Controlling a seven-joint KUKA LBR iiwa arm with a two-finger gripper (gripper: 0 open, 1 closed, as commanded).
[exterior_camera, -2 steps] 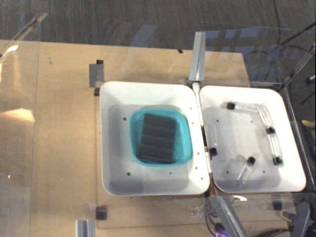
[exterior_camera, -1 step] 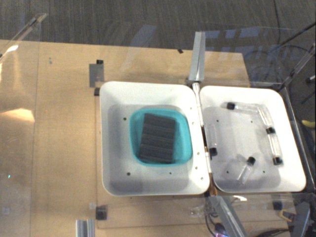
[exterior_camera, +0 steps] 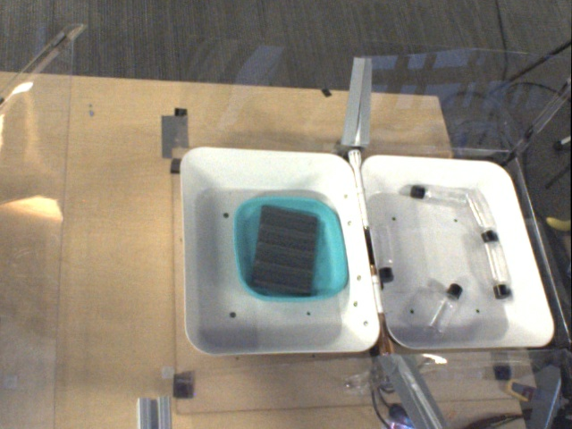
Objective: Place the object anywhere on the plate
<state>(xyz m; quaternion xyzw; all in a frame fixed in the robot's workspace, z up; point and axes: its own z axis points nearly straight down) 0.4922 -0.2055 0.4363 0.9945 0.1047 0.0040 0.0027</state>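
dark ridged block point(exterior_camera: 286, 249) is seen lying flat on the teal plate point(exterior_camera: 334, 256), inside the left bin point(exterior_camera: 206, 239). clear tubes with black caps point(exterior_camera: 487, 231) are scattered in the right bin point(exterior_camera: 527, 311). the gripper's state cannot be told.

— What surrounds the bench?
— Dark grey carpet point(exterior_camera: 223, 16) runs across the top, with black cables point(exterior_camera: 518, 25) trailing at upper right.
— And the bench itself?
— A light wooden top point(exterior_camera: 89, 239), a bright glare patch point(exterior_camera: 31, 208) at left, clear plastic panels point(exterior_camera: 500, 88) reflecting along the edges.
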